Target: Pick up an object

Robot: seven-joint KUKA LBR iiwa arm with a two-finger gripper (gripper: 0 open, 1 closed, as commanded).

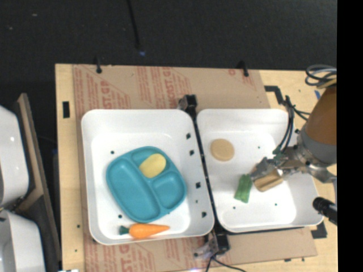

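While the arm is reaching in from the right, its gripper [266, 174] is hanging low over the right bin [227, 120], near that bin's middle, with the orange band above the wrist leaning over the bin's right edge. A tan block-like thing [267, 181] is sitting right at the tool's tip, but I cannot tell whether it is an object or part of the tool, nor whether the tool is gripping anything. Just beside it, toward the bin's front, a green piece [243, 188] is lying tilted, likely the target given how close the tool is hovering. A round tan disc [222, 149] is resting toward the back left corner. Over in the left bin [93, 152], a blue divided plate [133, 194] is carrying a yellow lump [152, 165] in its back compartment, and a carrot [147, 229] is lying along the front edge.
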